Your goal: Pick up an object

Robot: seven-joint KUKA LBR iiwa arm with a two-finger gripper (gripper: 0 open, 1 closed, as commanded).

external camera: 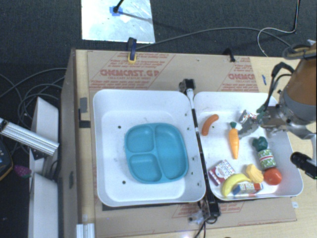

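Grey KUKA arm w/ orange band (301, 86) enters from the view's right edge, upper-right quadrant. Wrist angled down and toward the view's left. Metallic two-finger hand (246, 123) at the arm's tip, low over the right side of the bench, pointing left. Finger spacing not resolvable at this res. Black cable loops along the arm's upper side.

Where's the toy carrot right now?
The carrot lies in the right bin, near its middle, pointing toward the bin's front edge. The sausage is on its left, and the gripper sits just to its upper right.
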